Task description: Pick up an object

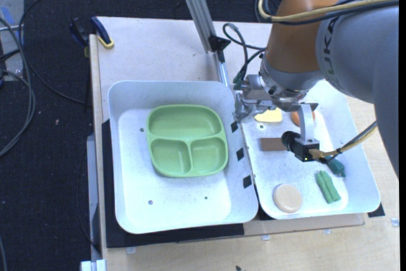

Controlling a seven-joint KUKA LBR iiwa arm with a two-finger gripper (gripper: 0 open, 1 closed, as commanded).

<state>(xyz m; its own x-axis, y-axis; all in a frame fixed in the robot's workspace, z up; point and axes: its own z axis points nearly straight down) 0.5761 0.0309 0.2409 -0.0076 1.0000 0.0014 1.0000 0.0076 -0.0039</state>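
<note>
Scene: a grey arm with an orange band reaches from the right over the right bin (355, 197) of two white bins on the table (152, 51).
Claw: the claw (271, 105) hangs low over the bin's upper end; whether it is apart or together cannot be told from here.
Nearest thing: a yellow piece (269, 116) lies just under and beside the claw, the brown block (271, 145) a little nearer the camera.
Farther choices: the green stick (328, 187) and the tan disc (287, 197) lie well toward the bin's near end.
Left bin: holds a green divided plate (188, 139).
Judgement: the shortest move is nearly straight down onto the yellow piece.
</note>
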